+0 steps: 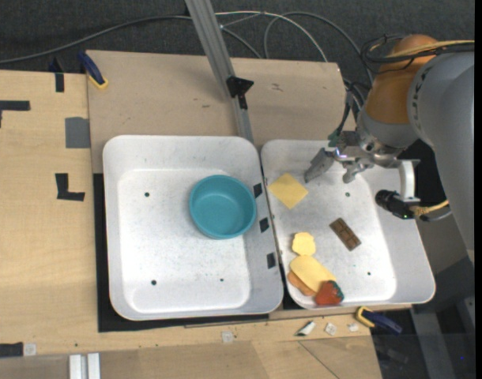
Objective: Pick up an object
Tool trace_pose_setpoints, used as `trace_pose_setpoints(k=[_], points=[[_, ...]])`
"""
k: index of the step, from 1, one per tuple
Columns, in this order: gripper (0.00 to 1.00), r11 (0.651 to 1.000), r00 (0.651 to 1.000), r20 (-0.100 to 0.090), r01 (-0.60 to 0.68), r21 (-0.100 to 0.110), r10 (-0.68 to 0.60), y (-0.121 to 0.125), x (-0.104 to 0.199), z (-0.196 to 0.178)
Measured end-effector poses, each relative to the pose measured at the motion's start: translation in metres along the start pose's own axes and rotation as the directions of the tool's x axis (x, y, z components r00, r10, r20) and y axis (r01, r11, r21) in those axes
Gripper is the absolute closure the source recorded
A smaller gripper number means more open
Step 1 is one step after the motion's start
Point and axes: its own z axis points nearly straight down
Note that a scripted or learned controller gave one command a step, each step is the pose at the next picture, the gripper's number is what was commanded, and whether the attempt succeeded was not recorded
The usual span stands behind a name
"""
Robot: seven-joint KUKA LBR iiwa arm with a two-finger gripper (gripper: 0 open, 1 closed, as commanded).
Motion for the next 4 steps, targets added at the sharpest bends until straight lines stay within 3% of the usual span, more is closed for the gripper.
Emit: trace_pose_setpoints(k=[1,2,4], points=[[0.0,1.0,1.0,0.001,0.0,-0.007,0.0,0.001,0.001,0.049],[1.0,1.0,1.0,0.0,0.002,-0.006,-0.002,0.001,0.002,0.038],[1.0,1.0,1.0,0.0,-0.001,-0.01,0.001,-0.005,0.007,-0.061]])
